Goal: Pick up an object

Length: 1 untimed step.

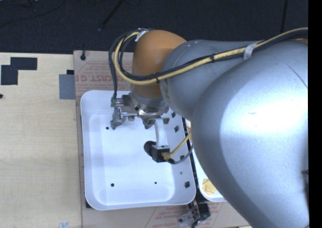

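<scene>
Object (209, 187), yellowish, mostly hidden.

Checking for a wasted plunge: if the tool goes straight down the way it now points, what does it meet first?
Most likely the bare white floor of the left bin. The tool hangs over it pointing down, though its height above the floor is unclear.

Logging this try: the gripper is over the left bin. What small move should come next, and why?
Probably carry the gripper across to the right bin. It hangs over the far end of the left bin, while the one loose thing I can make out, a yellowish object, lies in the right bin, partly hidden by the arm.
</scene>
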### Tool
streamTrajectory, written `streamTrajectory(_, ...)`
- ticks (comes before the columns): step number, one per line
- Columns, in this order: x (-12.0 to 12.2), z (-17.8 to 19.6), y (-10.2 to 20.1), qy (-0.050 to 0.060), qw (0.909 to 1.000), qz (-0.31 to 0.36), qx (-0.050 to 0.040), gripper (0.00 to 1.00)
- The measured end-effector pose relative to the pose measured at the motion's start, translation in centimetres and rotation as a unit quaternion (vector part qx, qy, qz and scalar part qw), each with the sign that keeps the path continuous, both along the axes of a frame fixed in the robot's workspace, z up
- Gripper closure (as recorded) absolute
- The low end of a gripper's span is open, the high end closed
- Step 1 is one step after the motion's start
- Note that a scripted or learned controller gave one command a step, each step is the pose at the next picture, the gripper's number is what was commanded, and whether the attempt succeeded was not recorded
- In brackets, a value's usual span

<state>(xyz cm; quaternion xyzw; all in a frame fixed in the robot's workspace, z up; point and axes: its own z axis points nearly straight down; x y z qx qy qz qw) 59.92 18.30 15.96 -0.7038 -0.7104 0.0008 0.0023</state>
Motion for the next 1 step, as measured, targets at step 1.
streamTrajectory(1, 4.44, -7.69, 3.24, 0.0, 1.0, -0.002, -0.0015, 0.0)
